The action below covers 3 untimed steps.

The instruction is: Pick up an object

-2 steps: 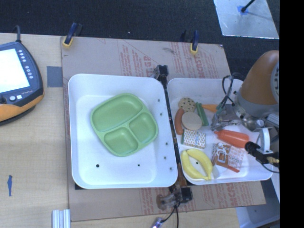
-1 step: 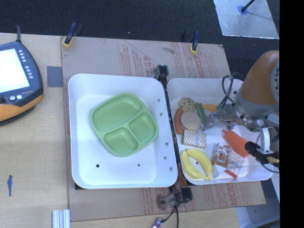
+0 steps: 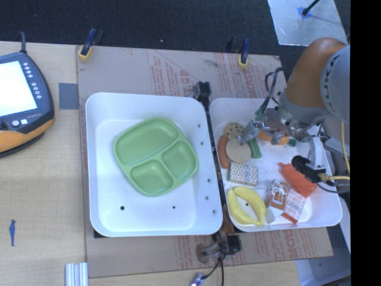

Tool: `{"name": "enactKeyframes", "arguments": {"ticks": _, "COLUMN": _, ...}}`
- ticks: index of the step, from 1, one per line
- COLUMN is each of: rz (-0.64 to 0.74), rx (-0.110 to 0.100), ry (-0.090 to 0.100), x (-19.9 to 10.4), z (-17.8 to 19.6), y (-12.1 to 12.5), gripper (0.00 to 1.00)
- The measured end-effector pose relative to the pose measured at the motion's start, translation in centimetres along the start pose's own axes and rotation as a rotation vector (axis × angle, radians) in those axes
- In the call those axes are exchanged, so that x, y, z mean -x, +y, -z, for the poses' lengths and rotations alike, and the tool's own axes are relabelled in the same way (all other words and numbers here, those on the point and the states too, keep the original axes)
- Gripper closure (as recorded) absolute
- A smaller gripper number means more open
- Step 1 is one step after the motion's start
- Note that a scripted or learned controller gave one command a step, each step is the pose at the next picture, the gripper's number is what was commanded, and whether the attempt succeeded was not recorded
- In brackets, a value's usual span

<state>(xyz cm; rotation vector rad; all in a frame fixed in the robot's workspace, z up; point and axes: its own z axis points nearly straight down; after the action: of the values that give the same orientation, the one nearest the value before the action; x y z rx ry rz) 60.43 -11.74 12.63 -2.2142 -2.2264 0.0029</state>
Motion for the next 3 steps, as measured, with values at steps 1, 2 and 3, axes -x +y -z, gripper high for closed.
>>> {"name": "enactKeyframes", "arguments": {"ticks": 1, "rz": 0.0, "rx": 0.003, "ry": 0.0, "x": 1.3, "z": -3.3, "y": 2.9, "gripper": 0.0}}
{"name": "enactKeyframes", "arguments": {"ticks": 2, "rz": -0.002, "rx": 0.004, "ry": -0.002, "x": 0.6, "z": -3.2, "y": 1.2, "gripper": 0.0}}
{"name": "enactKeyframes", "arguments": {"ticks": 3, "rz": -0.002, "rx": 0.001, "ry": -0.002, "x": 0.7, "z": -2.3, "y": 1.2, "gripper": 1.0}}
